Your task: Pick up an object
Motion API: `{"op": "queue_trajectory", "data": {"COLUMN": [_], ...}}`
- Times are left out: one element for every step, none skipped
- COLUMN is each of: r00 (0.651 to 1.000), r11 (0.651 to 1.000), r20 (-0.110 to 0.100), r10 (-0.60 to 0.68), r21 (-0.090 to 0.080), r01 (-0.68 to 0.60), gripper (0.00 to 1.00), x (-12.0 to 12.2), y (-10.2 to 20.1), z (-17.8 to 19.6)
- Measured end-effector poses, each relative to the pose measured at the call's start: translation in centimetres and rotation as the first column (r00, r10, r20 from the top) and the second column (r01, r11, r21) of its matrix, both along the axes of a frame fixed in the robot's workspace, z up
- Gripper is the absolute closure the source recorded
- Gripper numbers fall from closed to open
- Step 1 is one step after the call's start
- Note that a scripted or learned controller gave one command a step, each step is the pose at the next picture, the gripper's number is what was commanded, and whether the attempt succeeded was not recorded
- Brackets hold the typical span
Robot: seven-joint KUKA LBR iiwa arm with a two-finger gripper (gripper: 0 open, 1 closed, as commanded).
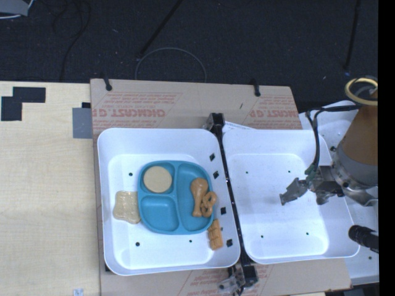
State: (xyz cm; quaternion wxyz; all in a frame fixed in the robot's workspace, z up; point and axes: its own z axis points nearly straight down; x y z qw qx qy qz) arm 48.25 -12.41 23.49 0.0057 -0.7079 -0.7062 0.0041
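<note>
A blue divided plate (160,213) lies in the left bin (120,150). In its upper left compartment is a round tan cracker (157,179), and a brown pretzel-like piece (202,197) lies in its right compartment. A pale toast-shaped piece (126,206) rests on the bin floor against the plate's left edge. By the plate's lower right corner lies a small orange-brown piece (215,235). My gripper (292,194) hangs over the right bin (271,165), near its right side and well apart from all these objects. Nothing shows in its grasp.
A black divider (226,190) runs between the two bins. Both bins sit on a cardboard sheet (185,106), with a wooden bench top (43,190) to the left. The arm's grey body and cables (361,147) stand over the right bin's right rim.
</note>
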Motion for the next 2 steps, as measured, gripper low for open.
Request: {"op": "queue_trajectory", "data": {"r00": [1.000,1.000], "r11": [1.000,1.000], "r20": [0.012,0.004], "r10": [0.002,0.001], "r21": [-0.002,0.000], "r01": [-0.002,-0.001], "gripper": [0.00,0.00], "x": [0.2,-0.3], "y": [0.0,-0.5], "z": [0.6,-5.6]}}
